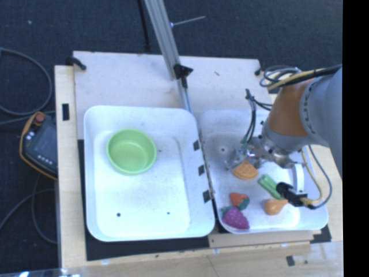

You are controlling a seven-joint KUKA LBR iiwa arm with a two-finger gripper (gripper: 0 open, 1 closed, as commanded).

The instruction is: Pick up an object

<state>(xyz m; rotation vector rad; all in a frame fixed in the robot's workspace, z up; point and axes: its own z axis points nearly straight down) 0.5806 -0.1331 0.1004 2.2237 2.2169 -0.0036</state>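
Observation:
My gripper (243, 156) hangs low over the middle of the right bin (222, 126), at the end of the grey arm with the orange band (288, 117). Directly against its near side lies a flat orange piece (245, 171); whether the gripper touches it cannot be told. Further toward the front of this bin are a green piece (268, 184), a small orange fruit (274, 206), a red strawberry (238, 199) and a purple bunch of grapes (235, 218).
The left bin (144, 212) holds a light green bowl (131, 150) at its back left. A slanted metal pole (164, 30) rises behind the bins. Cables (314, 183) loop from the arm over the right bin's right side.

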